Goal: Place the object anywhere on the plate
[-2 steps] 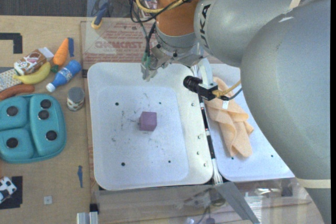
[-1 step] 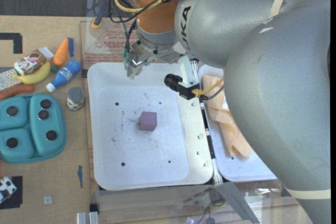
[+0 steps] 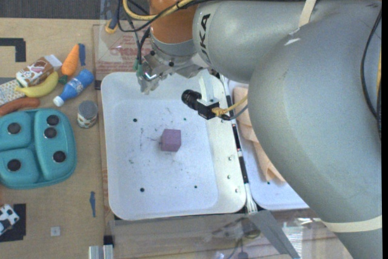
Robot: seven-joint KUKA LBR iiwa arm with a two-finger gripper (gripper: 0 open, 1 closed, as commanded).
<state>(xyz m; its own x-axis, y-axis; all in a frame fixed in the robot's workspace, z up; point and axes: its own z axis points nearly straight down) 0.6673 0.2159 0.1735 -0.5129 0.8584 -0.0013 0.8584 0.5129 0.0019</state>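
Note:
A small purple cube (image 3: 171,140) lies on the floor of the left white bin (image 3: 121,191), near its middle. My gripper (image 3: 147,78) hangs over the bin's far left corner, well above and behind the cube and apart from it, with nothing seen in it. A peach-coloured plate (image 3: 253,133) shows as a strip in the right bin, just past the divider. The grey arm covers most of that bin.
A black cable clip (image 3: 199,102) juts from the arm over the left bin's far right side. On the bench to the left lie a teal tray (image 3: 33,148), a small can (image 3: 87,113), a blue bottle (image 3: 74,87), a banana (image 3: 37,87) and a carrot (image 3: 72,59).

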